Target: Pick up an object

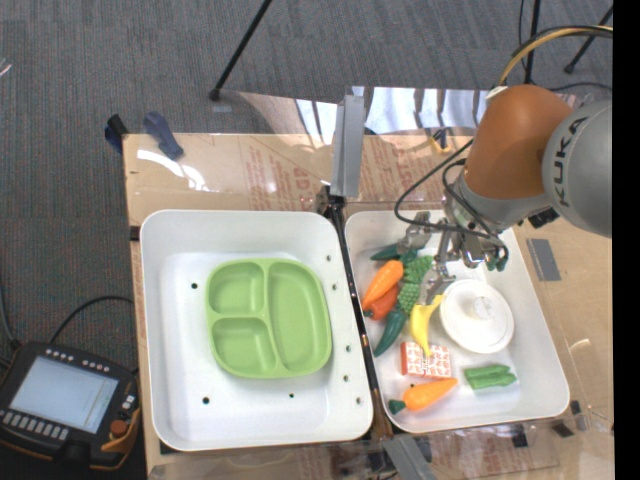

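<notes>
The right bin (545, 363) holds several toy foods. An orange carrot (383, 283) lies beside a bumpy green vegetable (412, 280) and a dark green pepper (392, 330). A yellow banana (425, 323) rests against a white round lid (477, 315). Nearer the front lie a red and white box (427, 360), a second carrot (430, 394) and a green pea pod (490, 376). My gripper (447, 258) hangs over the bin's back half, just above the green vegetable and the white lid. Nothing is visibly held.
The left bin (165, 268) carries a light green divided plate (268, 318). The arm's orange band (515, 143) and cables overhang the right bin's back edge. A teach pendant (65, 398) lies on the floor at the lower left.
</notes>
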